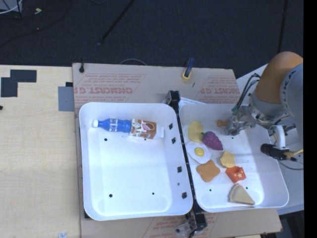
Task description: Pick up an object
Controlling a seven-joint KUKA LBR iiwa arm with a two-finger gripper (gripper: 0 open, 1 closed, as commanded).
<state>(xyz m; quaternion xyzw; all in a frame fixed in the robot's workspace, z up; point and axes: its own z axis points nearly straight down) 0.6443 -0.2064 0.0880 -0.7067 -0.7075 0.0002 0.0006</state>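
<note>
The arm (pixel 277 86) is reaching in from the right and is holding its tool (pixel 233 126) low over the far part of the right bin (pixel 270 192), presumably because that is where the pickable pieces are clustered. Whether the tool is released or clenched cannot be told from this slanted view; nothing is visibly sitting between its tips.

The likeliest targets are lying just left of the tool: a small orange piece (pixel 221 123) near it, a purple grape bunch (pixel 212 140) and a yellow lemon-like piece (pixel 195 131) beside that. Nearer in the same bin a fried egg (pixel 198 152), a toast slice (pixel 208 170), a small yellow piece (pixel 227 159), a red block (pixel 236 173) and a pale wedge (pixel 240 195) are resting apart enough to be taken singly.

In the left bin (pixel 99 192) a blue-capped bottle (pixel 130 127) is lying on its side along the far wall, well apart from the tool.

Judging by this pose, the arm is descending or lining up for a grasp, and no pick is done yet.
</note>
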